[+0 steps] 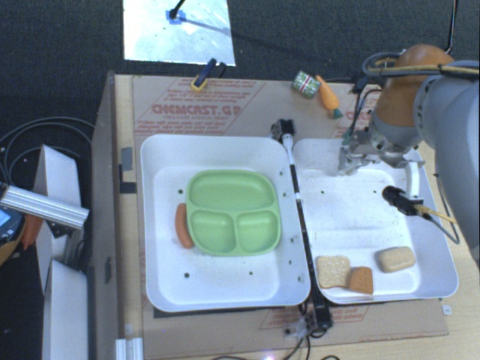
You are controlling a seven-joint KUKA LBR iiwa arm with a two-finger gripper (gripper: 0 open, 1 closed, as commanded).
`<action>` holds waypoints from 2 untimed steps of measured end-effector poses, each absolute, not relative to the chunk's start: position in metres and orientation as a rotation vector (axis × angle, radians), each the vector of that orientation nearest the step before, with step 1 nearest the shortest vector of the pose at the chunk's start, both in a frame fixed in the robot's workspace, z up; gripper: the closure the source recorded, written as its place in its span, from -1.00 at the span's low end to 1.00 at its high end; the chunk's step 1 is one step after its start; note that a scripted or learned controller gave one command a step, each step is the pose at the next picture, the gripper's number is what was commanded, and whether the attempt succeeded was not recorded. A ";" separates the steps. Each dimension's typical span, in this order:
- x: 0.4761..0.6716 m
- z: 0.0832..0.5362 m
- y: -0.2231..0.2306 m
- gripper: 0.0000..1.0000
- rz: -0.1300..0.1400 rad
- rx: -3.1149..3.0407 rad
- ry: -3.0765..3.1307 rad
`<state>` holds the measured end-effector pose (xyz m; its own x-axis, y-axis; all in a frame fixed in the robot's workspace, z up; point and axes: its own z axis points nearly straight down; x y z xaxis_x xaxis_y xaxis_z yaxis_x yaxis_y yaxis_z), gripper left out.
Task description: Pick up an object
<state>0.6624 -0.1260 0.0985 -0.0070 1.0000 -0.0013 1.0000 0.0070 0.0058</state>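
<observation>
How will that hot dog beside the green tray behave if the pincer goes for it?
The hot dog looks round and slim, so it may roll when nudged. It lies right against the green tray, so fingers could struggle to get around it. It looks like a light, smooth toy, possibly slippery.

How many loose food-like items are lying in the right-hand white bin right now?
3, all along its near edge: a pale square bread-like slice, a smaller orange-brown piece touching it on the right, and a beige rounded lump further right. The arm could hide more at the far end.
</observation>
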 end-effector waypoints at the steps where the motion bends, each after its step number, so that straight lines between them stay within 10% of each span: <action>1: 0.662 0.098 -0.126 -1.00 0.004 2.209 2.226; 2: 0.663 0.110 -0.126 1.00 0.008 2.205 2.226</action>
<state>0.6634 -0.1261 0.1097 -0.0094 1.0000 -0.0020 0.9999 0.0094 0.0090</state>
